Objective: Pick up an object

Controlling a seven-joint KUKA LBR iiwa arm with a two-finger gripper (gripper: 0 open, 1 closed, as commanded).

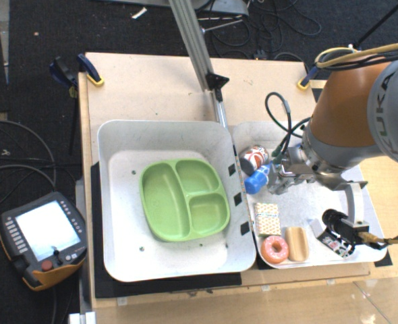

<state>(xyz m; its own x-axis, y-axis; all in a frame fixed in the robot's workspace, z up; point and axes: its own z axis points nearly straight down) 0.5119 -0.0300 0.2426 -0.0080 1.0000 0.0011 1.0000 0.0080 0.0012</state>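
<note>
My gripper (278, 175) is low over the upper left part of the right bin (320, 201), under the grey and orange arm. A blue toy piece (256, 180) lies right at the gripper's left side, and I cannot tell whether they touch. A red and white can-like toy (255, 157) sits just above the blue piece. Toward the bin's front lie a checkered waffle (267, 216), a pink donut (274, 249) and a tan bread roll (297, 243).
The left bin (118, 181) holds a green divided plate (184, 198). A metal pole (199, 46) slants down to the wall between the two bins. A teach pendant (42, 238) lies off the bench to the left.
</note>
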